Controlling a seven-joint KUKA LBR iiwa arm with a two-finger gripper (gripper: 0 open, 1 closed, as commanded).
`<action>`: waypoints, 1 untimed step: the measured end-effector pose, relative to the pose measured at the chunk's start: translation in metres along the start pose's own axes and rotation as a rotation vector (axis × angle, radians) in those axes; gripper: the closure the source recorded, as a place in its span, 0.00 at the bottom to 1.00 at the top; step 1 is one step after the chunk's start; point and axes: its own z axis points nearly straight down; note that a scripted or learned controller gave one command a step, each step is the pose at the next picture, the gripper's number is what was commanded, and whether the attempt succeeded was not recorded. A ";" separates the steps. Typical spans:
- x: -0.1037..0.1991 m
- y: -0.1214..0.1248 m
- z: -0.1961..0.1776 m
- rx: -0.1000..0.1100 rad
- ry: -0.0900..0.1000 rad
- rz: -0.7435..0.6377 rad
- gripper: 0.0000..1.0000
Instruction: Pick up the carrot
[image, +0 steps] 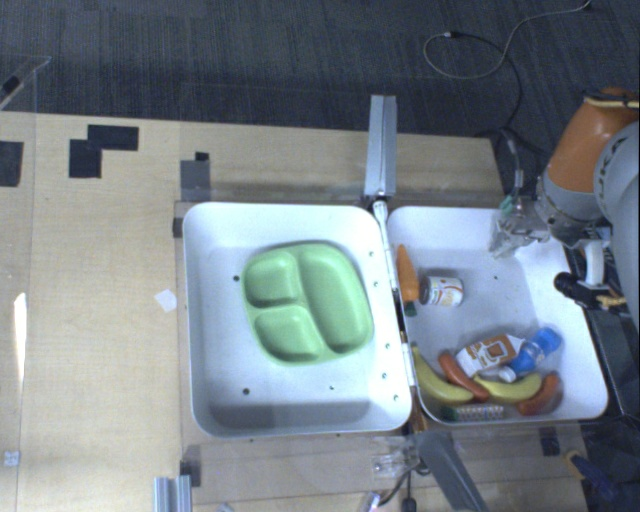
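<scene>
A pale wooden bench (90, 300) is seen from above, with dark carpet (250, 50) along the top of the frame and two shallow white bins set side by side on the wood. The carrot (406, 275) is found in the right bin (470, 225), lying lengthwise against that bin's left wall, just right of the metal divider (381, 150) between the bins. Just beside it, to the right, a small jar (441, 291) lies on its side. Lower in the same bin, towards the lower right of the frame, a cluster is gathered: two bananas (440, 384), a reddish sausage-shaped item (462, 375), a small carton (488, 354) and a bottle with a blue cap (532, 352). The left bin (215, 390) is occupied by a green divided tray (304, 301) with three compartments. The gripper (515, 235) is seen at the upper right corner of the right bin, well apart from the carrot, below the orange band of the arm (590, 140). Whether its fingers are apart or together cannot be told.
</scene>
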 end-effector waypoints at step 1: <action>0.001 0.003 -0.013 -0.007 -0.003 -0.007 1.00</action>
